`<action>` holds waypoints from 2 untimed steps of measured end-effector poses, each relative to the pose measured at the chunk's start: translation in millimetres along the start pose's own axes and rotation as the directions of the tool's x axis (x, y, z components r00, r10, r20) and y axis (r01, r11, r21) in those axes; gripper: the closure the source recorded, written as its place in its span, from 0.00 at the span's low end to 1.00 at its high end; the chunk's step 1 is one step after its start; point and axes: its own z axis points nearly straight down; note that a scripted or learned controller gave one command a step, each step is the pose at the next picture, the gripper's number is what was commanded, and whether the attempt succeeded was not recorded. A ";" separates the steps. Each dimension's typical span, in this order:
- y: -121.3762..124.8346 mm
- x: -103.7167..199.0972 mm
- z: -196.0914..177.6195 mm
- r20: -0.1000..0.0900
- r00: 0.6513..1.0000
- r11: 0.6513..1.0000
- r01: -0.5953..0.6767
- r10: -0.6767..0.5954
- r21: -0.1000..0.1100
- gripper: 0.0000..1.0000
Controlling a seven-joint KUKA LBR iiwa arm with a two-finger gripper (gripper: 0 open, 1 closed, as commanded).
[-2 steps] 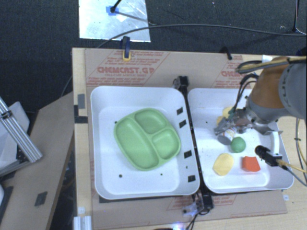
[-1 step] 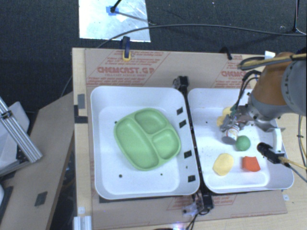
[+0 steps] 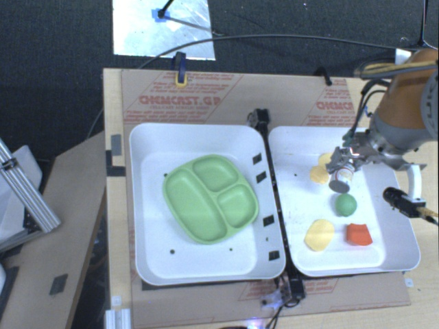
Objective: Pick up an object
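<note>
Two white bins sit side by side on the bench. Left bin [image 3: 147, 184] holds a green divided plate [image 3: 209, 199], three compartments, lying flat. Right bin [image 3: 394, 256] holds the candidate objs: a yellow piece [image 3: 318, 175] near the bin's upper middle, a green ball [image 3: 346, 204] just below the tool, a pale yellow piece [image 3: 319, 234] lower down, and an orange-red block [image 3: 358, 234] just beside it to the right.

Arm pos.: reaches in from the right, orange band visible above the wrist. Gripper [image 3: 341, 181] is over the right bin, tip between the upper yellow piece and the green ball, close to both. Whether it touches either cannot be told from this angle.

Tool state: cannot tell. Tip reads as one grey cylindrical shape; no obj. is seen held.

Step in hand (judgement): approach/descent phase of the pick. No lift is evident; all four objs appear to rest on the bin floor.

Next move req. (judgement):
1. Commit to one target. Tip sits between two objs, so a straight descent risks closing on nothing or nudging both aside.
2. Centre over the chosen obj. before closing.
3. Green ball is round and prob. rolls if struck off-centre; the yellow piece looks flatter and may need a lower grasp.
4. Confirm grip before lifting.
</note>
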 end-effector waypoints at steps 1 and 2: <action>1.9 -0.3 -43.6 -0.001 1.000 1.000 0.000 0.000 0.002 1.00; 7.0 49.3 -41.9 -0.004 1.000 1.000 0.005 -0.005 0.006 1.00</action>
